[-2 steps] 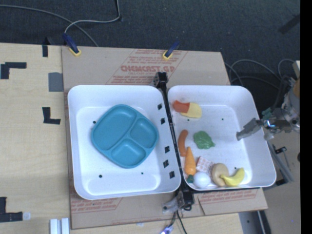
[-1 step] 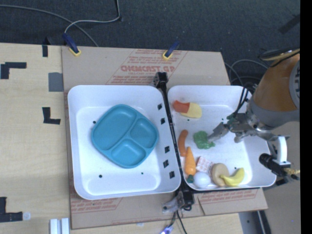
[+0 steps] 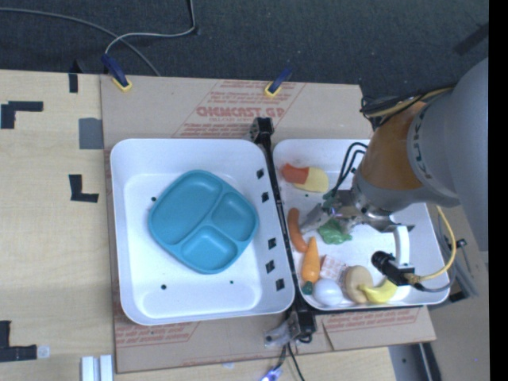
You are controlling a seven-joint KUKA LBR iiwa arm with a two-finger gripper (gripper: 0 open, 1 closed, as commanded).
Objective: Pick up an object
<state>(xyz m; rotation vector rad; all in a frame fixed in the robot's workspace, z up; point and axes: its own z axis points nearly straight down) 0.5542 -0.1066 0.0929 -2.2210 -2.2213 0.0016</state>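
Note:
The right bin (image 3: 359,148) holds several toy foods. A red and yellow piece (image 3: 305,176) lies near its far left. An orange carrot (image 3: 309,259) and an orange strip (image 3: 294,229) lie along the left wall. A green leafy piece (image 3: 334,232) sits mid-bin. A white egg (image 3: 326,293), a tan piece (image 3: 356,279) and a yellow banana (image 3: 379,292) lie at the near edge. My gripper (image 3: 324,216) hangs low over the bin, right beside the green piece, and its fingers look spread with nothing between them.
The left bin (image 3: 135,165) holds a blue divided plate (image 3: 204,221). A black hinge strip (image 3: 272,205) runs between the two bins. The grey arm with its orange band (image 3: 393,161) covers the right bin's far right side.

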